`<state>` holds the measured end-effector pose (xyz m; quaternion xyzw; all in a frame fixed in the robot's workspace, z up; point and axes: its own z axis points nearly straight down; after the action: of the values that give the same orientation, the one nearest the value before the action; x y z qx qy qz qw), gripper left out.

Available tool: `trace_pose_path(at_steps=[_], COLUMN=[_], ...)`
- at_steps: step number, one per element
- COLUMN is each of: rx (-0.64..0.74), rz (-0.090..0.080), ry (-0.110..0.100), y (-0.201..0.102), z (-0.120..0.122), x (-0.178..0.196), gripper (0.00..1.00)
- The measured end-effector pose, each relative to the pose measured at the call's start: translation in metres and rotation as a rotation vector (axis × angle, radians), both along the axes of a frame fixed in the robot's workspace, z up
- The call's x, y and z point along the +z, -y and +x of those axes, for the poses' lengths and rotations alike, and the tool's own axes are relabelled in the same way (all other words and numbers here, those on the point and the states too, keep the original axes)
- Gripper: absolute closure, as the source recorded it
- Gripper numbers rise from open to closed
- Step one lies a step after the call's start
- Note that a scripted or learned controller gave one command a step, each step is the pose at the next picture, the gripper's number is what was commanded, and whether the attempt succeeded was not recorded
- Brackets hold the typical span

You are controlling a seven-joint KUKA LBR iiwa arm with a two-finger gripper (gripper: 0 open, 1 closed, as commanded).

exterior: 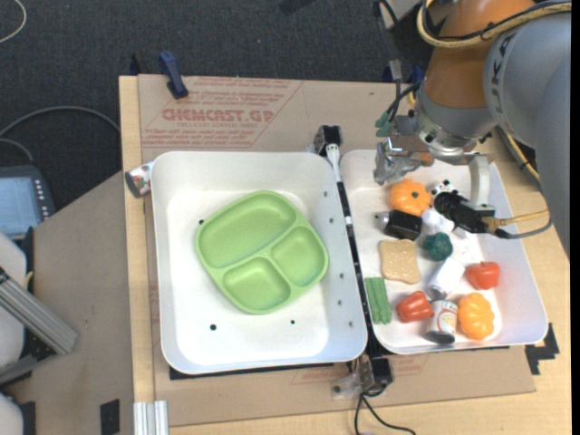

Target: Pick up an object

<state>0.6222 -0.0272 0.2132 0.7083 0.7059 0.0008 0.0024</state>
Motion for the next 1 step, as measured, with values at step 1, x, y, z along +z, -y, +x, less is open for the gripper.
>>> trace_pose_path(at_steps=[1], rx=[0.001], rz=[-0.001], ry=[-0.001], y=[0.0372], z=[0.0456], x=[-0.0304], gripper=[1.0])
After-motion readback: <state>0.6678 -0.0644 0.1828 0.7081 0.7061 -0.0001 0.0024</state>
